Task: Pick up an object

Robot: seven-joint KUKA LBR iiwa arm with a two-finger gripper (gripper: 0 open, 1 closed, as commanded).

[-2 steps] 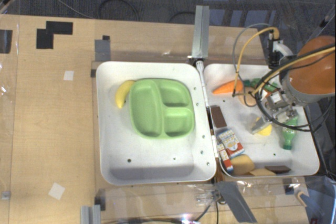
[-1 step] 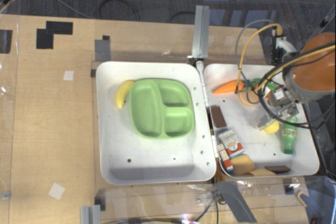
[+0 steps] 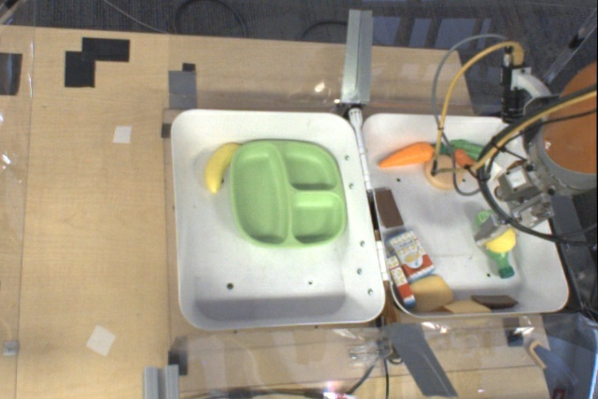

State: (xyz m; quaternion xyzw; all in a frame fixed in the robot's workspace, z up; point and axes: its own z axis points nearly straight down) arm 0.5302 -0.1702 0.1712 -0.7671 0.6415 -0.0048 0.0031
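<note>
The arm reaches in over the right edge of the right bin, and its gripper hangs low above that bin's right side, wrapped in yellow and black cables; whether it is grasping, clenched or released cannot be told from here, since the tip is lost among the cables and the clutter beneath. No object can be made out in its grip, so the pick looks not yet made. The nearest candidates lie just under and in front of it: a small yellow piece touching a green one. Farther off, a toy carrot rests at the far side of the bin beside a tan disc, and a printed carton and a brown lump sit near the bin's left wall. The left bin carries a green divided tray with a banana tucked against its left edge, well apart from the arm. To do this step well, the arm should settle on one item, probably the yellow piece, centre squarely over it, descend straight, and close across its narrow width so the green neighbour is not nudged or pinched along with it.
</note>
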